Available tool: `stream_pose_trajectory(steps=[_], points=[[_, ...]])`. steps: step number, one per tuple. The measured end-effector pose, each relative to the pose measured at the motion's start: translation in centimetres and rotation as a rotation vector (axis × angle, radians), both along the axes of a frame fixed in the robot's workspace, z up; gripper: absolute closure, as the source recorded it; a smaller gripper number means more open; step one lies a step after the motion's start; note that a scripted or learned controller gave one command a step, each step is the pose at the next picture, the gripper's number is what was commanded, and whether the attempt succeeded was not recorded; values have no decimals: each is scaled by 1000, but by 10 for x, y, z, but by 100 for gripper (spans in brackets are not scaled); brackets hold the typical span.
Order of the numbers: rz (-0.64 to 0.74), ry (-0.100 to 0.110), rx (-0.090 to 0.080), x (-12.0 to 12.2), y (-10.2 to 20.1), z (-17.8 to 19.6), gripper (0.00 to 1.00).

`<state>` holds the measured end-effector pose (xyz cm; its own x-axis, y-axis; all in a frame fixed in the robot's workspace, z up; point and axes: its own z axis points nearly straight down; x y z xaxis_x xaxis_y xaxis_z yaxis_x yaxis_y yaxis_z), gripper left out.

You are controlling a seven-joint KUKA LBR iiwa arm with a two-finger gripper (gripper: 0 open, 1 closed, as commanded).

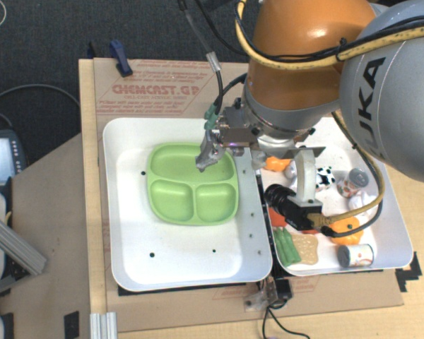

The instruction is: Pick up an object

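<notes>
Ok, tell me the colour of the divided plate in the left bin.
Light green: the divided plate, seen in the camera view.

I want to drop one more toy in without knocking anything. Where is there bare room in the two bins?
Left bin: bare white floor in front of the green divided plate, and a strip along its left wall. The gripper hangs over the plate's far right corner. Right bin: crowded with small toys under the arm.

KUKA arm (381,83), appearance.
Grey casing with black lettering; glossy orange band (304,27) above wrist; yellow and black cables looped around band; bare metal gripper (210,157) assembly below.
</notes>
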<state>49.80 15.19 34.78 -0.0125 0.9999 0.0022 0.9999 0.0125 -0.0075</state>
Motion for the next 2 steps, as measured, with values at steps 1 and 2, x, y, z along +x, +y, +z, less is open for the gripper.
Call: stream_pose_trajectory(steps=[1, 2], points=[[-10, -8, -2, 3, -7, 13, 100], [-9, -10, -2, 3, -6, 23, 100]])
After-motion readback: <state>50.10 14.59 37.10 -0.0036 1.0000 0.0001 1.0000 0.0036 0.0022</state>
